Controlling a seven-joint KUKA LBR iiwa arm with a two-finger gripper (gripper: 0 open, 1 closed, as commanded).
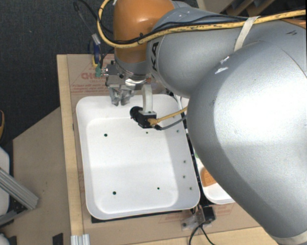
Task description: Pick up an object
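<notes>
The grey arm (233,91) reaches in from the right and covers most of the right bin (216,192), where a brown thing (207,178) shows at its edge. The pincer (120,98) hangs at the far rim of the left bin (134,160), its two fingers close together with nothing visible between them. A black part with a cable (143,117) hangs beside it, over the white floor of this bin on the tabletop (71,147)

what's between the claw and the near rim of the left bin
In the camera view, the stretch from the claw to the left bin's near rim is bare white floor, marked by four small dark dots.
</notes>
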